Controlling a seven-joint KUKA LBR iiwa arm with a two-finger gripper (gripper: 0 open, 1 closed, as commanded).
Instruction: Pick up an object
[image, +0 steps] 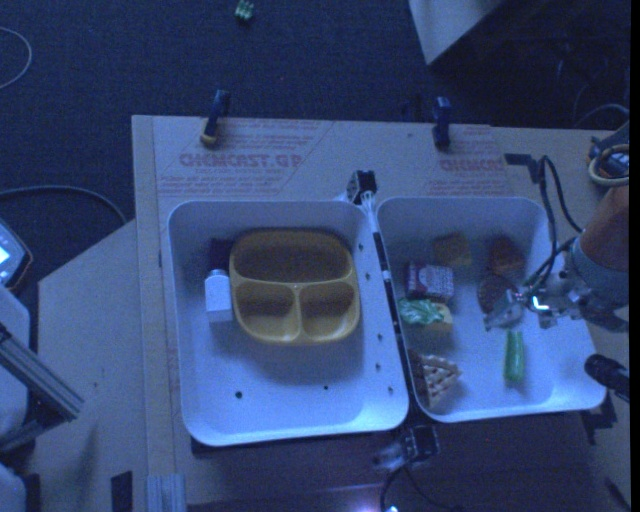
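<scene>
Grey arm was extended in from three o'clock over the right bin (392, 215), the gripper (503, 313) held low above a brown item (493, 291); its spread could not be told. A green object (514, 355) was seen just toward six o'clock.

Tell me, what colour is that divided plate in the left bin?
Yellow. The divided plate has three compartments and shows clearly in the camera view, despite the dim light.
</scene>
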